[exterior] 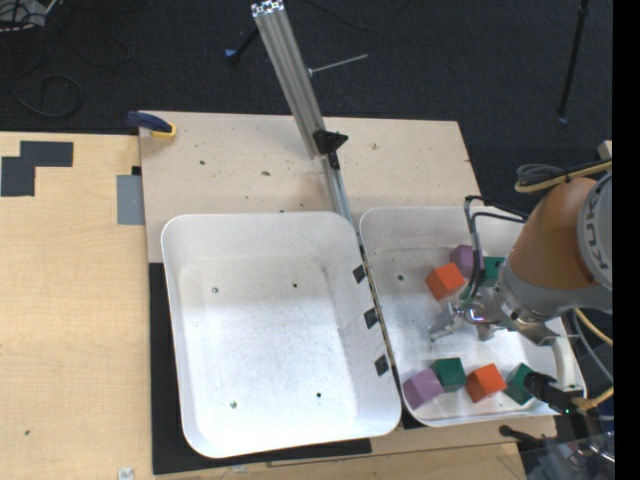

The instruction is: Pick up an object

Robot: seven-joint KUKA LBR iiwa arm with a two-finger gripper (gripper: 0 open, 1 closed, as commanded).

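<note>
Gripper (450, 325) seen low in right bin (400, 230), metal fingers (440, 328) spread apart over bare white floor; nothing seen between them. Orange cube (445, 281) located just above gripper, apart from fingertips; purple block (463, 259) touching its upper right. Along near wall: purple cube (421, 386), green cube (450, 372), orange cube (486, 382), green block (521, 383), all below gripper, apart from it. Left bin (190, 238) alongside, across divider.
</note>
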